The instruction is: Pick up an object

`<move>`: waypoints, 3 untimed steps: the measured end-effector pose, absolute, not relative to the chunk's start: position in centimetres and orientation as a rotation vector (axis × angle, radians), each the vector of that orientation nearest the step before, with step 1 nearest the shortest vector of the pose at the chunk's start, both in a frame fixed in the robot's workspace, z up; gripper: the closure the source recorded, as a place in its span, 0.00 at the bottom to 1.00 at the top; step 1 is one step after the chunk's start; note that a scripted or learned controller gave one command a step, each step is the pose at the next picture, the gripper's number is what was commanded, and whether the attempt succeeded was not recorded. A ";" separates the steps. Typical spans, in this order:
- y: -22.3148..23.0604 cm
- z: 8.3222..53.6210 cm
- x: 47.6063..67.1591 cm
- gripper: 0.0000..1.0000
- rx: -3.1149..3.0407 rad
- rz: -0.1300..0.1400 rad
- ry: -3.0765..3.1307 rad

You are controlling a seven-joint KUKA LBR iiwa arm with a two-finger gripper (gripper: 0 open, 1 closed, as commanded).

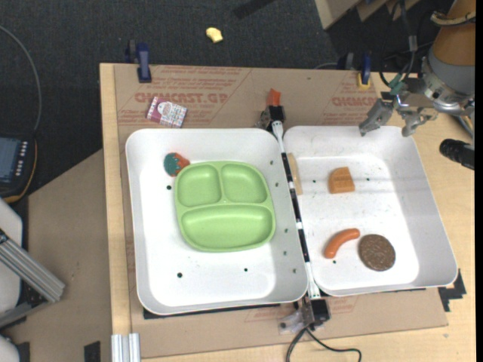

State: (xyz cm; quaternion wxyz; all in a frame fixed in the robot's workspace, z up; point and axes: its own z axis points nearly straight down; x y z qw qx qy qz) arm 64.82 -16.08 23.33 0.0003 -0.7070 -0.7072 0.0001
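My gripper [392, 124] hangs open above the far edge of the right bin [423, 202], with nothing between its fingers. Below it in that bin lie an orange block [341, 180], an orange sausage [342, 242] and a brown round patty [376, 251]. The left bin [151, 262] holds a green divided plate [224, 204]. A small red and green object [176, 163] sits at the plate's far left corner.
A small pink and white packet [166, 111] lies on the cardboard behind the left bin. Blue clamps [140, 60] hold the board's far edge. A yellow scrap [214, 34] lies on the dark floor beyond.
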 end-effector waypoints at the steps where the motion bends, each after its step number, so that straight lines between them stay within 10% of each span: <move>1: -10.9 18.0 63.7 0.00 -2.212 0.004 -2.221; 2: -11.6 7.8 62.0 0.00 -2.218 0.008 -2.215; 3: -11.6 9.7 62.5 1.00 -2.226 -0.006 -2.225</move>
